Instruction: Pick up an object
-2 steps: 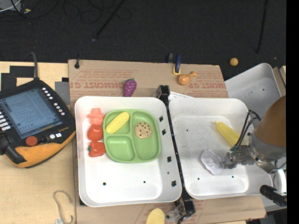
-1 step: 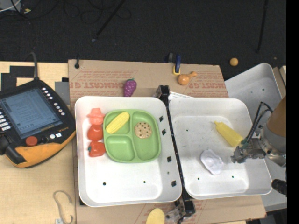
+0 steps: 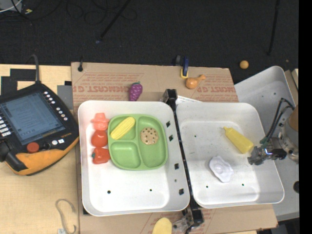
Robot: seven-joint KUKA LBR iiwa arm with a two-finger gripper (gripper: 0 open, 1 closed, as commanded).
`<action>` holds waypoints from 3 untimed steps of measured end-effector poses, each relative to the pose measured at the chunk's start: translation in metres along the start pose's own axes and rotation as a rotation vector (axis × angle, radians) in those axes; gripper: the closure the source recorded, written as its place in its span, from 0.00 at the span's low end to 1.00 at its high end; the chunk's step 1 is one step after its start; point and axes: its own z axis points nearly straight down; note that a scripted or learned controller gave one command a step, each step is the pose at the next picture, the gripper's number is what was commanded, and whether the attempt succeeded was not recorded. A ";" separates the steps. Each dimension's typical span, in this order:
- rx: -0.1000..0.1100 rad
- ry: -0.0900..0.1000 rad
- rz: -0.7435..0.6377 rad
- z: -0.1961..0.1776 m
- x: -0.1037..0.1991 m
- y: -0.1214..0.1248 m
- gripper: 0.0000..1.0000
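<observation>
In the right bin (image 3: 243, 112) a yellow squeeze bottle (image 3: 238, 139) lies tilted near the right wall. A small white crumpled object (image 3: 222, 169) rests just below and left of it. My gripper (image 3: 258, 156) hangs low at the bin's right rim, just right of the bottle's lower end and apart from it. Nothing shows in its grasp. The left bin (image 3: 126, 199) holds a green divided plate (image 3: 127, 157) with a yellow corn cob (image 3: 122, 126) and a round cookie (image 3: 149, 136). Red and orange toy foods (image 3: 99, 139) sit along the plate's left side.
A teach pendant (image 3: 34, 126) lies on the bench at the left. Behind the bins, on cardboard, sit purple grapes (image 3: 135, 90), an orange toy (image 3: 194, 81) and a blue-yellow clamp (image 3: 185, 68). A yellow object (image 3: 162, 225) lies at the front edge.
</observation>
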 end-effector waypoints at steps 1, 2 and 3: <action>0.000 0.000 -0.001 -0.042 -0.001 0.001 1.00; 0.002 0.002 -0.004 -0.047 0.043 0.037 1.00; 0.002 0.003 -0.005 -0.054 0.093 0.063 1.00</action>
